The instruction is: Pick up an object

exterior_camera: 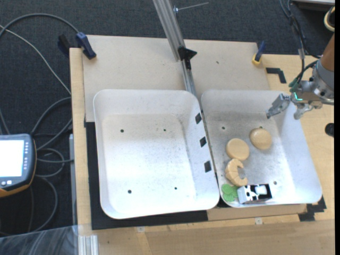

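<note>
The gripper (287,106), fingers spread and holding nothing, hovers over the right bin (303,142) near its far rim, so the approach seems underway, and next it must descend toward the round tan cookie (261,138) just below it.

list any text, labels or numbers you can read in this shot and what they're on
No text can be read anywhere in this view.
The black-and-white box at the near edge of the right bin has printing, too small and blurred to read.
The lit screen of the handheld pendant at the left is washed out white.
</note>
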You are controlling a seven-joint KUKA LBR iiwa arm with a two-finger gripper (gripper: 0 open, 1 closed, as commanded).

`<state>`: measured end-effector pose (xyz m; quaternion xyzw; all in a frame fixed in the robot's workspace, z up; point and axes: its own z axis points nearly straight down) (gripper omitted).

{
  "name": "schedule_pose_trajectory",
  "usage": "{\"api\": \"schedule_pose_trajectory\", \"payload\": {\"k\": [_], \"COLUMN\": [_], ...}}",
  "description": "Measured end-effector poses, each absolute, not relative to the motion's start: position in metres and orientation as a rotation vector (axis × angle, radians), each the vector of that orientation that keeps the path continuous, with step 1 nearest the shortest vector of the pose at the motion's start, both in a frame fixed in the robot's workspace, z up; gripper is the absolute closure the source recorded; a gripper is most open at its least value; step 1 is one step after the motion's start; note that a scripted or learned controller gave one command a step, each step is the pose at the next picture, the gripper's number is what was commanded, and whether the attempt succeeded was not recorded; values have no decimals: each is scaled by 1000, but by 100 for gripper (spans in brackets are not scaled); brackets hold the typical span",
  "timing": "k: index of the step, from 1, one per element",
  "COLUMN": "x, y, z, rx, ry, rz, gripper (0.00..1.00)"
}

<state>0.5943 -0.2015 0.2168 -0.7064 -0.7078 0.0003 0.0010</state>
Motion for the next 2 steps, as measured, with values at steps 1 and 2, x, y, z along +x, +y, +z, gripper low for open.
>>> {"api": "schedule_pose_trajectory", "payload": {"k": [1, 2], "x": [594, 592], "y": [-202, -195], "z": [217, 173], "rx": [-2218, -2216], "ry": [-2222, -2219], "rz": [1, 4], "gripper": [0, 0]}}
